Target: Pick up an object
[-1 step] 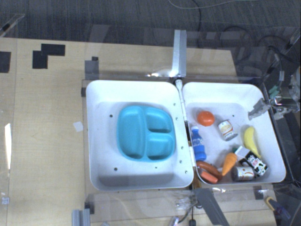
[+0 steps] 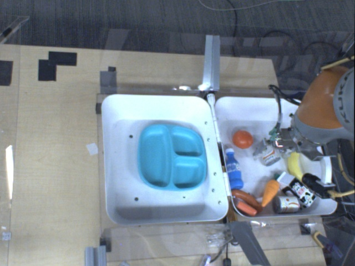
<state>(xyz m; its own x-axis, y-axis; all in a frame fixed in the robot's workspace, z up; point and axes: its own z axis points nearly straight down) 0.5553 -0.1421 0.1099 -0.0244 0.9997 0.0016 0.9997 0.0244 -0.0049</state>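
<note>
The gripper (image 2: 270, 148) hangs low in the right-hand shallow white bin (image 2: 244, 111), beside a round orange-red ball (image 2: 242, 139). I cannot tell its state. A blue sectioned plastic tray (image 2: 171, 155) lies in the left white bin (image 2: 119, 148).

A robotics lab: wooden bench (image 2: 50, 165) with twin white bins (image 2: 116, 165), loose cable (image 2: 233, 15)

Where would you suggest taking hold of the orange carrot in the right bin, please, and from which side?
Probably grip the carrot across its thicker upper half, coming straight down from above. It lies tilted, its narrow lower end right beside the sausages and a can close on its right, so the upper part looks the most free. The end effector hovers above it.
</note>
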